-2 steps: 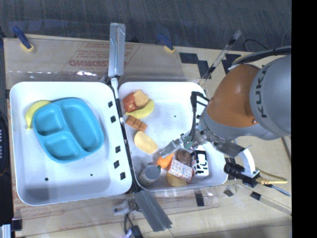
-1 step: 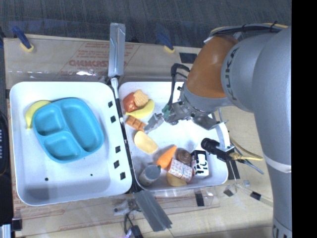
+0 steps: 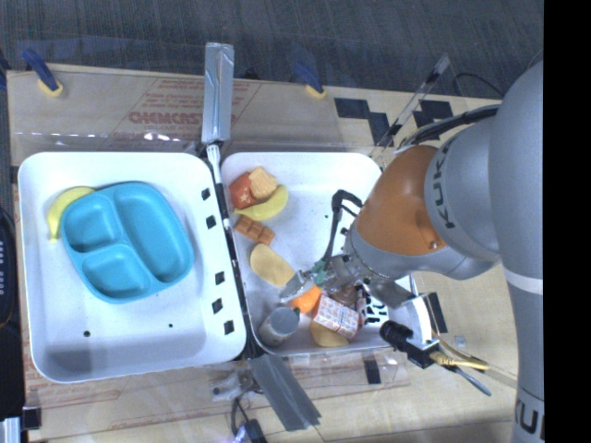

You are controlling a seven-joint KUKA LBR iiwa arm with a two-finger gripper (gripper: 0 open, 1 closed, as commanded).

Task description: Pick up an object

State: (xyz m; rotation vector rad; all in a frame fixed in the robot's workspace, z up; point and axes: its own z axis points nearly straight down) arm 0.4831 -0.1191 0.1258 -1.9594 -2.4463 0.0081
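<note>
Bench [image 3: 111,109] bears two white bins [image 3: 42,275], dark floor [image 3: 185,7] beyond.

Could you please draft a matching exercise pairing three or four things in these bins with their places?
Things:
1. blue tray
2. banana
3. cup
4. gripper

Places:
A. right bin's near-left corner
B. peeking out behind the tray's far-left edge
C. middle of the left bin
D. low over the clutter in the right bin's near part

Pairs: 1-C, 2-B, 3-A, 4-D
</note>
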